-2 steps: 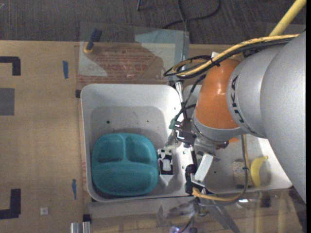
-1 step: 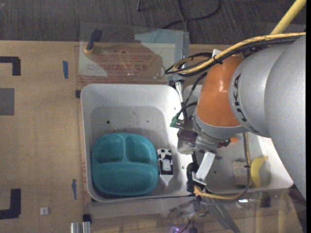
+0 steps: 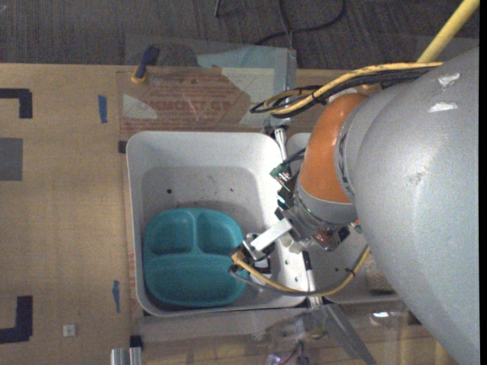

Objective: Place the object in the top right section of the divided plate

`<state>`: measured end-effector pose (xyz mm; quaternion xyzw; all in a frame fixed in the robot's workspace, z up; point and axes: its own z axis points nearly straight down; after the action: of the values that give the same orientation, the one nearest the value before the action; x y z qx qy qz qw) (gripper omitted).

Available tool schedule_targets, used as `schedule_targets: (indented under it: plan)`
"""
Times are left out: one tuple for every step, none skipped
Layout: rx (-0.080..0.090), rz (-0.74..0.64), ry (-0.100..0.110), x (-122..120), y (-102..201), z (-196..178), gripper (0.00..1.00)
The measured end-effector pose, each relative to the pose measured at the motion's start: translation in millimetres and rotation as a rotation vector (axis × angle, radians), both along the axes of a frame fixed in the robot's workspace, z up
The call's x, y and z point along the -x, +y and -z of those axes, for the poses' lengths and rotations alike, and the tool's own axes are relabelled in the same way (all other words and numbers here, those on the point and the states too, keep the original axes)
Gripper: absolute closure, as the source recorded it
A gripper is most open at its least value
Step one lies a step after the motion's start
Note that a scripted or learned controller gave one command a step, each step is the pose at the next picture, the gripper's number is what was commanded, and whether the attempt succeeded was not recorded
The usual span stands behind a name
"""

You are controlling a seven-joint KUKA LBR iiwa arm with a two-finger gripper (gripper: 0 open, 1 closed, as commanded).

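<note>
I count two white bins on my bench: the left bin shows whole, the right bin shows as a strip of rim past my arm. One teal divided plate lies in the left bin, toward its near edge, and it has three sections: two small ones on the far side, one large one on the near side. One arm, mine, with one orange band. On the bench's left part I count two strips of blue tape and three black markings.
</note>
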<state>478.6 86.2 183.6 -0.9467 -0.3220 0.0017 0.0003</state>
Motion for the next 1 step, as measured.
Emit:
schedule_targets:
  plan:
    - [0.001, 0.186, 0.000, -0.4, -53.0, -61.0, 1.00]
